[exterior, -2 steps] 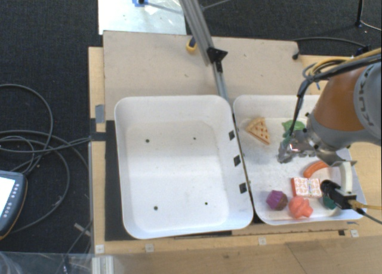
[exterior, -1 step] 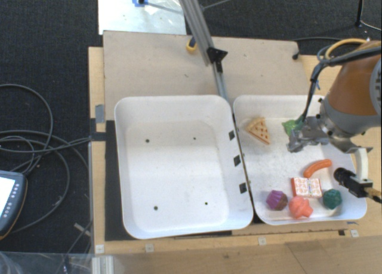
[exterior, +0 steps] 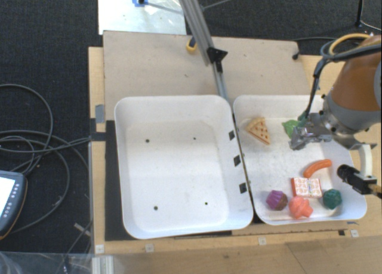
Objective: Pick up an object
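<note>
Green toy (exterior: 290, 127), likely light, stiff plastic, at right bin's (exterior: 262, 210) far side just beside gripper (exterior: 301, 139), best pinched across its middle; gripper opening impossible to tell.

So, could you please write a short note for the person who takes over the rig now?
Gripper: low in the right bin, beside the green object; no object visible between its fingers.
Right bin contents: waffle-like wedge, orange sausage, pink-white block, purple object, orange-red object, dark green object.
Left bin: beside the right one.
Done: nothing lifted yet.
Left: grasp one object and raise it.
</note>
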